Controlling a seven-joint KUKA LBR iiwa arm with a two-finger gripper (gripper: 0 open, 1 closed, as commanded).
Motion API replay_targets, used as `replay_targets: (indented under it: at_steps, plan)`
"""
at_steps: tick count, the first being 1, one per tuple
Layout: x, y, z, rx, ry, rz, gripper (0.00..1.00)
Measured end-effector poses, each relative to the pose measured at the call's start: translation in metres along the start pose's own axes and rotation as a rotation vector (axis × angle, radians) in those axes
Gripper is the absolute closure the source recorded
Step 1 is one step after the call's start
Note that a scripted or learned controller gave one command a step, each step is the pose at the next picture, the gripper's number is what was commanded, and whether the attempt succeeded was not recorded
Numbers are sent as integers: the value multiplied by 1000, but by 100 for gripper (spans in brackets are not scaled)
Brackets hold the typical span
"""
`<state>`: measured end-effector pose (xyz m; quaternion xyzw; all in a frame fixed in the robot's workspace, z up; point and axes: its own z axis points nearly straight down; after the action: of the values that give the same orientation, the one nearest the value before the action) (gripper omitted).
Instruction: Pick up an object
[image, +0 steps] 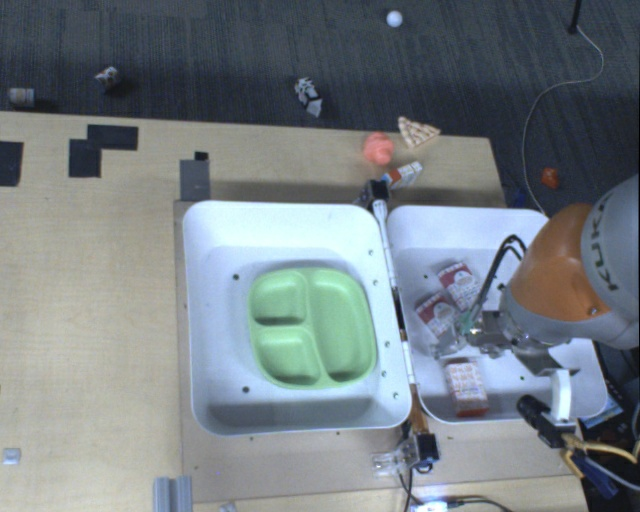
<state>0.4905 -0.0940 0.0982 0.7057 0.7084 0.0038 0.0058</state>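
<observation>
Glossy white plastic forms the right bin (590, 395), a shallow tub with rounded corners, and I take it as my landmark. My pincer (463, 333) hangs inside it, left of the bin's middle, under my grey wrist and the smooth orange band (560, 270). Whether it stands wide or narrow I cannot tell; the tips blur into the packets below them. Those are 2 small red-and-white packets (447, 292), flat and crinkled, lying just above and left of my pincer within the bin. A 3rd thing, a small rectangular speckled block (466, 384) with a reddish lower edge, lies flat near the bin's bottom wall, just below my pincer and apart from it. Left of the right bin, touching along the shared rim, sits the left bin (205, 300), holding a pale green tray (312, 326) with 3 rounded compartments. Beyond the right bin's top edge, on the tan bench (90, 330), rest a pink ball (378, 148) and a triangular patterned wedge (418, 131).
</observation>
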Motion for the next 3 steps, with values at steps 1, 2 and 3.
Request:
replay_targets:
  at_steps: [1, 2, 3]
  plan:
    - [1, 1, -10, -3, 0, -2, 100]
    - [1, 1, -10, -3, 0, -2, 0]
    - [2, 3, -21, -7, 1, -5, 100]
